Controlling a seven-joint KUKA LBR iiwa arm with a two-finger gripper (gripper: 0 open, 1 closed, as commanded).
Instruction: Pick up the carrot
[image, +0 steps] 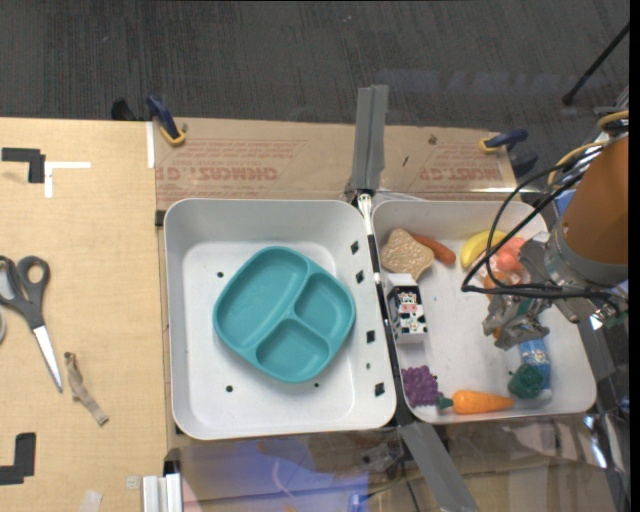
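The carrot (481, 402) lies flat along the near wall of the right bin (455, 412), its length roughly parallel to that wall, orange body pointing toward the bin divider and green top (528, 381) toward the arm side. Purple grapes (420, 384) lie just beside its tip, and a blue-and-white packet (534, 354) lies near the leafy end. A second, thinner orange vegetable (436, 248) lies at the far side of the same bin, against a slice of bread (405, 254); it should not be mistaken for the target. The gripper (514, 322) hovers over the middle of the right bin, behind the carrot and apart from it, with nothing visible between its fingers; whether the jaws stand apart or together cannot be told from this view. The step in hand appears to be the approach. For a sound grasp, move toward the near wall, centre over the orange body rather than the leaves, and turn the fingers to close across the narrow width. Keep clear of the bin wall on descent, as a finger striking the rim would likely spoil the attempt.
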